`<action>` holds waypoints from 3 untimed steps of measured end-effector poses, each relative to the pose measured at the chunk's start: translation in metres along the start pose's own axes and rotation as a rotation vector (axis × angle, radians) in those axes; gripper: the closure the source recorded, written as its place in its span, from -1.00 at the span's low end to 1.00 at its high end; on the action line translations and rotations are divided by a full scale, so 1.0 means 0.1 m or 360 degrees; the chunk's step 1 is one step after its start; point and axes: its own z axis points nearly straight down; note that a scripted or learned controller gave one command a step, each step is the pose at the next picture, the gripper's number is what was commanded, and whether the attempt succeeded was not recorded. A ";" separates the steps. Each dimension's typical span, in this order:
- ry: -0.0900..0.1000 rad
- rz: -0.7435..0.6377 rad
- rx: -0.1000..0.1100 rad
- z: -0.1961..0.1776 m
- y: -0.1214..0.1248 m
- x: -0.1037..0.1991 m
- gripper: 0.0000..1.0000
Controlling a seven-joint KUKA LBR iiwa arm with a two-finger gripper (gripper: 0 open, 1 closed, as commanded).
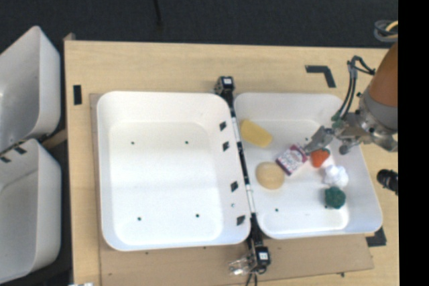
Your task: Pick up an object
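Observation:
The right bin point(288, 224) holds several small objects. A yellow piece point(256, 133) lies near its left wall, with a tan round piece point(270, 175) below it. A purple and white packet point(291, 159) sits in the middle. Beside it are an orange-red piece point(320, 158), a white crumpled piece point(336, 175) and a dark green piece point(334, 197). My gripper point(333, 143) hangs over the right side of this bin, just above the orange-red piece. Its fingers are spread open with nothing between them.
The left bin point(107, 164) lies next to the right one, joined along a hinged divider point(238, 164). The arm point(379, 104) with cables comes in over the right bin's far right edge. White containers point(27, 97) stand off the bench's left side.

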 end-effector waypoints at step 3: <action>-0.0014 0.0002 -0.0034 -3.43 0.57 -0.40 -1.00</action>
